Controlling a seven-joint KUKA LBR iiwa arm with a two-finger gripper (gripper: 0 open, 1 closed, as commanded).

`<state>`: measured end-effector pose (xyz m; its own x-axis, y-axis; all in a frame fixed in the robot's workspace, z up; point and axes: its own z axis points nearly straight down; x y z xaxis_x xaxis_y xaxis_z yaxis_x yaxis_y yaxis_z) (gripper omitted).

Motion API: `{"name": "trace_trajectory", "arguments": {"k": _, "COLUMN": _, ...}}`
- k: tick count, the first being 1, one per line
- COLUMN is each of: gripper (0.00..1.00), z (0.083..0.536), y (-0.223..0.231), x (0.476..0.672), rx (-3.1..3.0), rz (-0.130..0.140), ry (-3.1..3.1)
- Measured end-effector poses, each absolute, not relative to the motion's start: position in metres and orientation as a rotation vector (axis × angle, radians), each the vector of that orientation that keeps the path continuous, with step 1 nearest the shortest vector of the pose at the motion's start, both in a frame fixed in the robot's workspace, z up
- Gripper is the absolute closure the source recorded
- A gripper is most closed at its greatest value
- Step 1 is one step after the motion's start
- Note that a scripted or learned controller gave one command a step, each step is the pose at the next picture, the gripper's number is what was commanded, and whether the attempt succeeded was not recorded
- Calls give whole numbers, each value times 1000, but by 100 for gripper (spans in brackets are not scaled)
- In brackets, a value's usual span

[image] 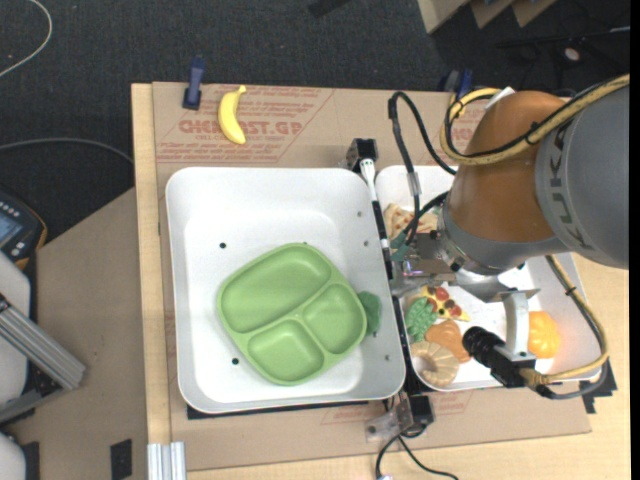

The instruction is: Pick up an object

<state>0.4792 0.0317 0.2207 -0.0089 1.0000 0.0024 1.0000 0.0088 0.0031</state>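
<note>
The gripper [432,268] hangs low over the right bin [412,180], placed for picking toys [436,320]; finger state: cannot tell.

A matt green plastic tray [291,313] lies in a smooth white plastic bin [190,268] on bare cardboard [300,118].

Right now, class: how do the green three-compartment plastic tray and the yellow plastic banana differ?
The green three-compartment plastic tray is wide and flat; the yellow plastic banana is small, slim and curved. The tray lies inside the left white bin; the banana lies outside, on the cardboard behind it. Both lie apart from the arm.
</note>
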Motion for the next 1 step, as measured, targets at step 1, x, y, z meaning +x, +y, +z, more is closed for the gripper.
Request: {"name": "trace_trajectory", "arguments": {"k": 1, "gripper": 100, "z": 271, "y": 192, "x": 492, "rx": 2201, "rz": 17, "ry": 2240}}
